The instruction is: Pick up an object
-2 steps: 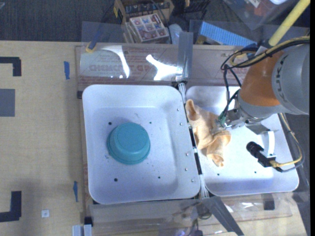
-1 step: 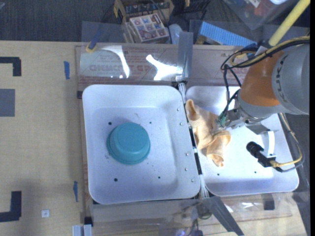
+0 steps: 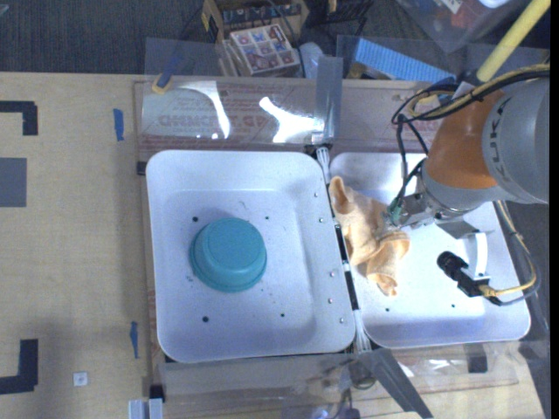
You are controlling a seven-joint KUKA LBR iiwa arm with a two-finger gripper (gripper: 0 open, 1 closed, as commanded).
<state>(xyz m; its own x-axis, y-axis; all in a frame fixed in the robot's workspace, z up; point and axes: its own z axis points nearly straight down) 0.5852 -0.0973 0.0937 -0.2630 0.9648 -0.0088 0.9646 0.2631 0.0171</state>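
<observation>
Two shallow white bins of smooth plastic with rounded corners sit side by side. The left bin [image 3: 175, 190] holds a round teal bowl [image 3: 229, 253], upside down. In the right bin [image 3: 454, 312] a crumpled tan cloth [image 3: 367, 238] lies by the left wall. The gripper [image 3: 397, 216] touches the cloth's right edge; its grip cannot be told.

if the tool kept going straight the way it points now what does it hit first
Most likely the tan cloth in the right bin: the tool points down at the cloth's right side, though the gap between them is unclear.
</observation>
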